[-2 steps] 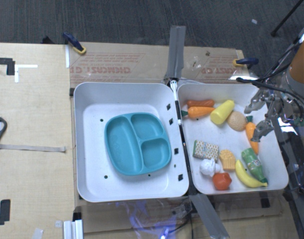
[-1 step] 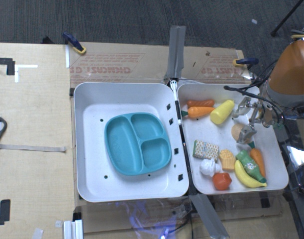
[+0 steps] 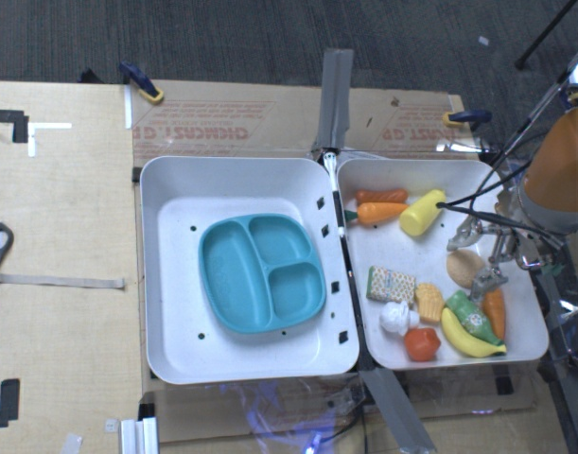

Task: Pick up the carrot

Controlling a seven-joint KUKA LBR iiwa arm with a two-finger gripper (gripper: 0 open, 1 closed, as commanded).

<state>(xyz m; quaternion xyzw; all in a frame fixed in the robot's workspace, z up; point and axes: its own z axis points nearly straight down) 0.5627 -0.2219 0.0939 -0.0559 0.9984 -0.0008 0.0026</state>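
Gripper low in the right bin — finger spread unclear. Just above the carrot, beside a banana.

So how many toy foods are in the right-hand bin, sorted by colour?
Orange: 4, carrots, sausage, corn-like piece
Yellow: 2
Red: 1
White: 1
Green: 1
Tan: 1
Patterned packet: 1
Total: 11
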